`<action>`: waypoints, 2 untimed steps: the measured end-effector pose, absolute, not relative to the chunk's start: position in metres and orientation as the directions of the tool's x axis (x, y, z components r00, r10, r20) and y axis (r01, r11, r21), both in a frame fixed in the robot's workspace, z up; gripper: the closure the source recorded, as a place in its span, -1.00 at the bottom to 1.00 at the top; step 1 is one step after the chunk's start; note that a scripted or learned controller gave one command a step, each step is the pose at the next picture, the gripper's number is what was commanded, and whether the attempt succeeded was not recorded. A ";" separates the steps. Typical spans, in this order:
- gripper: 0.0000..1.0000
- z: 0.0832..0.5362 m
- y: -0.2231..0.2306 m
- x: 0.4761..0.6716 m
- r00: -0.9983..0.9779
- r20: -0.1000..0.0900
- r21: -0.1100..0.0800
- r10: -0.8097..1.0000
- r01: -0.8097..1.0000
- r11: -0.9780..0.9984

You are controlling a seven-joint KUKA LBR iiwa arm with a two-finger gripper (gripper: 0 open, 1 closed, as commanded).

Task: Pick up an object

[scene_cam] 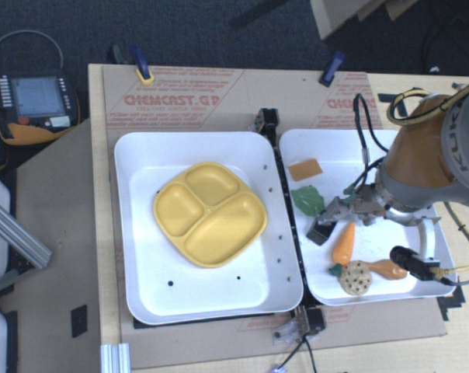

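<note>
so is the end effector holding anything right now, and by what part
Cannot be told: the end effector sits low in the right bin between the green piece and the carrot.

The arm [444, 150] is grey with a broad orange band above the wrist, black cables looping along it, and a dark metal gripper [328, 224].

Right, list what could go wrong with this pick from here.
1. The gripper sits low in the right bin with the green piece and the carrot crowded close on either side; it may nudge one or close on both.
2. The cookie lies near the carrot's tip, so a dragged carrot could push it.
3. The gripper is close to the bin's left wall, so a slight shift might clip it.
</note>
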State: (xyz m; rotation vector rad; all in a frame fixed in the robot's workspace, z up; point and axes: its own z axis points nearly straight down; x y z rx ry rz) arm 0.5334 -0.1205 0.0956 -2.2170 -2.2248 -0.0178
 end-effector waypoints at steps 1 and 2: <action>1.00 0.105 -0.123 0.535 0.000 -0.004 0.025 1.000 1.000 0.001; 1.00 0.163 -0.127 0.545 -0.001 -0.002 0.008 1.000 1.000 0.001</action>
